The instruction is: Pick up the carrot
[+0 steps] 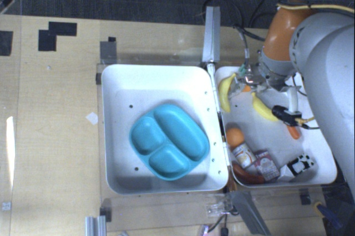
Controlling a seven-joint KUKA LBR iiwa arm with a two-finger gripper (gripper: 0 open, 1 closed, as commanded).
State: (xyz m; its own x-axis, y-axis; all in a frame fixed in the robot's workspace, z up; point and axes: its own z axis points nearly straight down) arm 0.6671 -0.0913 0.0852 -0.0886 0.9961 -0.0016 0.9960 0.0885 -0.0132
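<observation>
Over the far left corner of the right bin (pixel 263 135) hangs the hand (pixel 244 83) of the big grey arm (pixel 327 63), low down and close to that bin's floor. I cannot tell if the hand is open or closed (the wrist is in the way). The carrot (pixel 294 132) lies on the floor of the right bin, about halfway along it and over toward its right side. Just a small orange bit of it peeks out, because part of the robot hides the rest. It is apart from the hand. One banana (pixel 224 92) curves along the right bin's left wall, just beside the hand. A second banana (pixel 264 109) lies slanted near the middle of that bin, between the hand and the carrot. A round orange fruit (pixel 235 136) sits by the left wall of the right bin, nearer to the camera. At the right bin's near end there are a small packet (pixel 243 156), a crinkly wrapper (pixel 268 166), a dark red thing (pixel 249 177) against the near wall, and a black and white thing (pixel 302 164). Just beside the right bin, on its left, is another white bin (pixel 119 118) with a blue plate (pixel 169 140) that has three parts. Both bins sit on the pale counter (pixel 50 118).
</observation>
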